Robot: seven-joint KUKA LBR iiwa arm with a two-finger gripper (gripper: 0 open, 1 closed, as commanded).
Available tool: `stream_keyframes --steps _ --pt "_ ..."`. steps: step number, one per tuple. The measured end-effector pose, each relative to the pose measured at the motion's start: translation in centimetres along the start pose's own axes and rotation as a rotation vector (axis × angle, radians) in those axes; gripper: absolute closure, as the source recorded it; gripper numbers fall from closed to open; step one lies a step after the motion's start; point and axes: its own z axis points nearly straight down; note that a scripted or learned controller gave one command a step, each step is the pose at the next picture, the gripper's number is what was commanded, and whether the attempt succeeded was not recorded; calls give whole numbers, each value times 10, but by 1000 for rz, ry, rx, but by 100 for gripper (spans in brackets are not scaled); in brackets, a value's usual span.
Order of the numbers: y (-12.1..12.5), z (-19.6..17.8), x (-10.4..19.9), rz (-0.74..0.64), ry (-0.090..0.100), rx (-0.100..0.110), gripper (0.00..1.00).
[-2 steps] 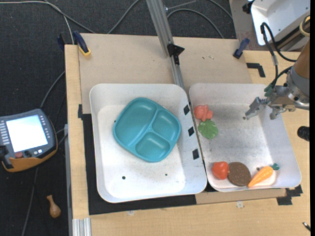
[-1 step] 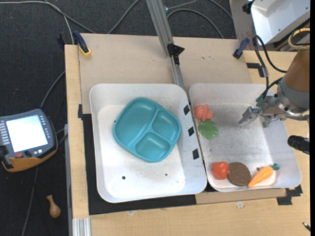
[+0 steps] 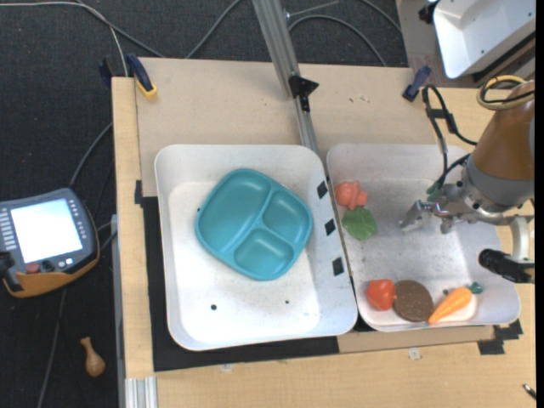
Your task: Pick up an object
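Two metal fingers of the gripper sit close together over bare floor in the right bin, gripping nothing. Grey wrist and orange band reach in from the right. Pink and green toys lie leftward; tomato, brown disc and carrot line the near rim.

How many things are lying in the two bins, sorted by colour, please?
Teal: 1, the plate in the left bin
Pink-orange: 1, the toy
Green: 1, the leafy toy
Red: 1, the tomato
Brown: 1, the patty
Orange: 1, the carrot
Total: 6; the last five lie in the right bin.
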Motion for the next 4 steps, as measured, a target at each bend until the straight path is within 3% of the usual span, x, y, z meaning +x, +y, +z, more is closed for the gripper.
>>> stream_keyframes --steps 1,2,4 --pt "1 34 1 -1 -1 -6 0" --pt "3 19 -1 -1 -6 -14 100" --pt "9 -80 10 -3 -4 -14 100"
